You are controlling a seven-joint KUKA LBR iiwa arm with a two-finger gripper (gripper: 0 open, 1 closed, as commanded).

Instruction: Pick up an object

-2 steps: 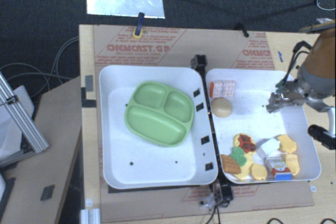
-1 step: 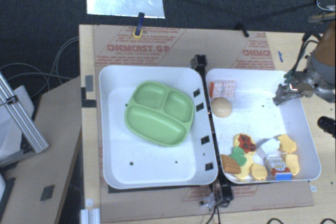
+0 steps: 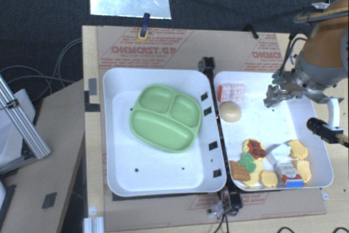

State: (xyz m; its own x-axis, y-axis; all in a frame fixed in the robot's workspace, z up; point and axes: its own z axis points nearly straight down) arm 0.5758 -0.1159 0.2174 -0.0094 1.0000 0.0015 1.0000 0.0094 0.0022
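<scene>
bins: 2 white, left bin (image 3: 117, 172) and right bin (image 3: 316, 139), side by side on the desk (image 3: 180, 46)
green tray (image 3: 165, 117): 1, three compartments, middle of left bin
right bin objects: 1 red-white packet (image 3: 231, 91) and 1 tan ball (image 3: 230, 112) at its top-left; toy food pile (image 3: 271, 163) along its bottom edge, pieces too jumbled to count
gripper (image 3: 274, 95): above upper right bin, right of packet; fingers' state cannot tell, nothing seen held

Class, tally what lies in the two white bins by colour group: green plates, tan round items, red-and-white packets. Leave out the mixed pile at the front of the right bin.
Green plate: 1
Tan round item: 1
Red-and-white packet: 1
Total: 3
</scene>
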